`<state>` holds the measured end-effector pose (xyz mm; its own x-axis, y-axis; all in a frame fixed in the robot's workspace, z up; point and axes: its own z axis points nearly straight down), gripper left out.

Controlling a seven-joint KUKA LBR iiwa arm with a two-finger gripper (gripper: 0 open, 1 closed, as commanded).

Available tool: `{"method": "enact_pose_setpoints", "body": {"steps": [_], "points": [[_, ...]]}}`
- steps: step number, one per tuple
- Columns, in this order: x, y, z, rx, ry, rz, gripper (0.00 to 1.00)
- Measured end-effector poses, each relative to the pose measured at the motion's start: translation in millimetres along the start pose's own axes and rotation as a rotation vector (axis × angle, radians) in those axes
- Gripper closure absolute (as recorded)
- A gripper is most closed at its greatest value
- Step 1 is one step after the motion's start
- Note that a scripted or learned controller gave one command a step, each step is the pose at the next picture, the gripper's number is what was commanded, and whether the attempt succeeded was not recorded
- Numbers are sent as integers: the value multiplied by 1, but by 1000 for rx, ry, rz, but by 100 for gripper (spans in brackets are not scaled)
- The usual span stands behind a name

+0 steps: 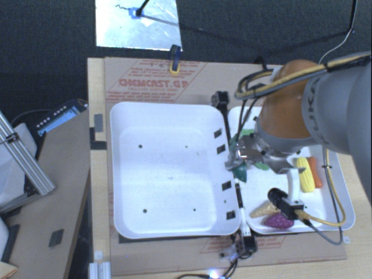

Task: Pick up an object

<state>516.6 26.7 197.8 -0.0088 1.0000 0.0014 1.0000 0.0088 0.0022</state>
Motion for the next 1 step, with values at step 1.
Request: {"method": "enact_pose_setpoints", "body": {"steps": [1], "points": [[41,0,-62,-5,1,0,100]]}}
